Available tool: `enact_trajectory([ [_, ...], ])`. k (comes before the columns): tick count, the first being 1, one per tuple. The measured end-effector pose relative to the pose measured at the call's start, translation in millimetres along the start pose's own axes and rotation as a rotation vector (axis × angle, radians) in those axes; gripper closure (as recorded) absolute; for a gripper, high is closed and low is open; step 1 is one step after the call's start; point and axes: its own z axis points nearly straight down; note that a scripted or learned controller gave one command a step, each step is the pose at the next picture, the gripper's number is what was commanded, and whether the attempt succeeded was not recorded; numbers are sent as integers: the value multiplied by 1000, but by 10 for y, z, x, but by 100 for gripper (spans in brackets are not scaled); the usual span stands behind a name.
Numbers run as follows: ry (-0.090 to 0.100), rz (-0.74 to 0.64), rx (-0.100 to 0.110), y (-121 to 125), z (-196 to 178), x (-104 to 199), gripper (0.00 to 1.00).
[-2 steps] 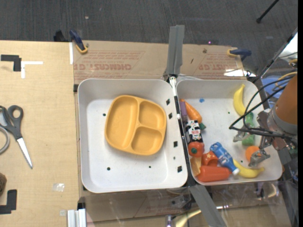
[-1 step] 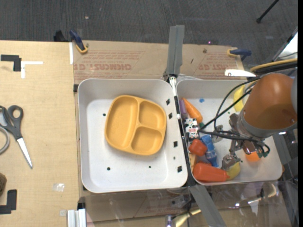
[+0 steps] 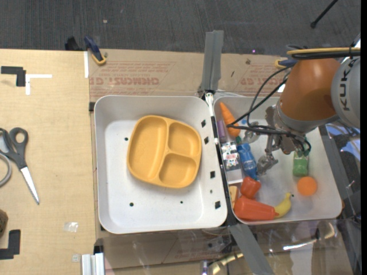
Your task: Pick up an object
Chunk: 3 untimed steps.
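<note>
The gripper (image 3: 274, 153) hangs low in the right bin (image 3: 327, 211), fingers spread and nothing between them — the reach step, by my reading. A blue bottle (image 3: 248, 160) lies just left of it, a green block (image 3: 301, 166) just right. Next: settle over one and close.

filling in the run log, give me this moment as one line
arm: over right bin | gripper: low beside blue bottle, nothing seen held | left bin: yellow divided plate | pick: not done
</note>
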Motion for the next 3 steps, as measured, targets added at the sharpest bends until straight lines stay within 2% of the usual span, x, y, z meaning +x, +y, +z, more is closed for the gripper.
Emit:
enact_trajectory([
  [1, -3, 59, 10, 150, -22, 319, 0],
  [2, -3, 191, 9, 226, -14, 540, 0],
  [3, 3, 318, 7, 68, 4, 30, 0],
])
